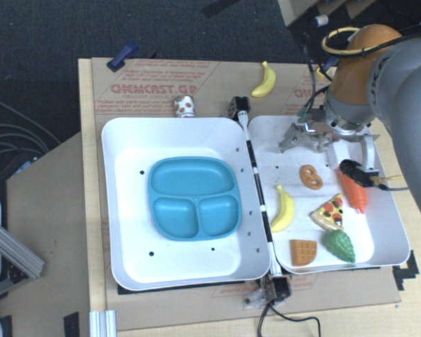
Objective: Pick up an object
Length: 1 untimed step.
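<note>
- Camera view, nearest us: brown toy waffle [303, 251] and green toy vegetable [340, 246] crowd the right white bin's [389, 225] front rim.
- Yellow toy banana [283, 209] hugs its left wall.
- Farther back, the two-finger gripper [314, 137] hovers over bare floor; jaw state we cannot tell.

Your bench [161, 83] is a pale board with red lettering printed across its far strip. Directly on it you have two white bins side by side, the left bin [126, 258] and the right bin [393, 237], their inner rims touching. On the far strip lie a yellow banana [264, 81], a small patterned cup [184, 106] and a blue clip [122, 57] at the far-left corner.
</note>
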{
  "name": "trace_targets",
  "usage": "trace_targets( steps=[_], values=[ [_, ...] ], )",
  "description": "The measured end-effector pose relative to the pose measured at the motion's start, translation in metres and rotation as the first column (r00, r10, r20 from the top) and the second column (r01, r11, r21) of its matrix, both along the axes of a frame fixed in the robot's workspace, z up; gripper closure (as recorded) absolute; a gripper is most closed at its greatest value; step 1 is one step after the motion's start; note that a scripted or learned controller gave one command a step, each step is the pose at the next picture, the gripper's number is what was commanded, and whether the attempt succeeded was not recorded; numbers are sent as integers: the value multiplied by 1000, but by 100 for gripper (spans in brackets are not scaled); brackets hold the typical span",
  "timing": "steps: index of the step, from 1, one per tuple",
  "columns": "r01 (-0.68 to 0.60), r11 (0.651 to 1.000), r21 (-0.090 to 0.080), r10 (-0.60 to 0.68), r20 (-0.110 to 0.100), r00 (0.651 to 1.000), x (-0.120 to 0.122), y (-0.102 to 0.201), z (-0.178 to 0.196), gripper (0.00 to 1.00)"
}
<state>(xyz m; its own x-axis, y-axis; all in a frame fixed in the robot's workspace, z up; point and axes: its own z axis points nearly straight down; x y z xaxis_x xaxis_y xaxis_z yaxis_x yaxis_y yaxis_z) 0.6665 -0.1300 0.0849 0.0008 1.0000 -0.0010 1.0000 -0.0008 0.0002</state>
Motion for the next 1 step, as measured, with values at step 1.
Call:
trace_targets(
  steps=[1],
  values=[
    [-1,1000,1,1,-2,1000,0,11,0,0]
  ],
)
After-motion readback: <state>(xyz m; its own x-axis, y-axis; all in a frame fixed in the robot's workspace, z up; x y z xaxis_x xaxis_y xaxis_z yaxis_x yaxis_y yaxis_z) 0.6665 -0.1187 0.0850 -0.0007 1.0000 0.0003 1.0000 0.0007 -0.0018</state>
